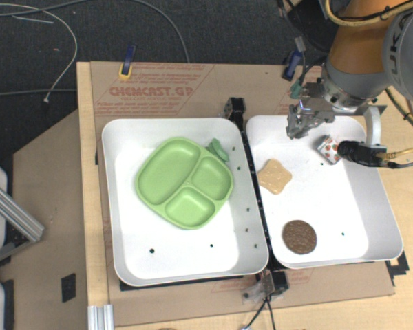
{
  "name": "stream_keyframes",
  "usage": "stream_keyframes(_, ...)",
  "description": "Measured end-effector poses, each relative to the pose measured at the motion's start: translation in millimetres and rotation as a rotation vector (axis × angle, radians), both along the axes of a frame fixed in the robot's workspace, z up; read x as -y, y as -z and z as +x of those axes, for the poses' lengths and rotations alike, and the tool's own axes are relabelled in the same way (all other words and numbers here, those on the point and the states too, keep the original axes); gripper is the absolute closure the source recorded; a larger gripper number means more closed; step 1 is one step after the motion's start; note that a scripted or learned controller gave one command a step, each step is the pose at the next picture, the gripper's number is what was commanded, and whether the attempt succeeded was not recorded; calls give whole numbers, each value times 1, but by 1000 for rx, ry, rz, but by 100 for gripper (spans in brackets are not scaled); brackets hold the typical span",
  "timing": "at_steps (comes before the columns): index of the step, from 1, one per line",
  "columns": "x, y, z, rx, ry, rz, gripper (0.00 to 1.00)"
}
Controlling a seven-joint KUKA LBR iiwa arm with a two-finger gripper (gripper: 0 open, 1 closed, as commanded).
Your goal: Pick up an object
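1. Nearest to me, a round dark-brown cookie (299,236) is lying flat near the front of the right bin (358,205), well apart from the other things in it.
2. The gripper (299,126) is hanging over the far left corner of that same bin and pointing down. From where I am standing I cannot tell how wide it is standing open, or whether it is gripping anything.
3. Just on my side of the gripper, a tan toast-shaped piece (274,177) is lying flat on the bin floor close to the left wall. It is sitting apart from the gripper, between it and the cookie.
4. Behind the gripper, the grey arm (354,84) with its orange band is reaching in from the right, over the far edge of the bin.
5. Across the divide, a light green divided plate (184,182) with three compartments is lying near the middle of the left bin (131,246), turned at a slant to the walls.
6. A small darker green piece (218,150) is resting against the plate's far right rim; it is too small for me to name.
7. Both bins are sitting side by side on a cardboard sheet (89,205) with red lettering.
8. A black clamp (234,107) is gripping the far end of the seam between the bins.
9. A blue clip (129,60) is sitting on the sheet's far edge.
10. Dark carpet (193,19) is spreading out beyond the cardboard.
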State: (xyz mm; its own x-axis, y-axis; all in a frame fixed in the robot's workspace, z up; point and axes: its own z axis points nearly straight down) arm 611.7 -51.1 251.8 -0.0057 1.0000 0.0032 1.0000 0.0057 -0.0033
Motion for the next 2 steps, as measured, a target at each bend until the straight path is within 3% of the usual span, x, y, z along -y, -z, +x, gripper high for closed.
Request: stream_keyframes(2,-101,4,-1,1,0,-1,100)
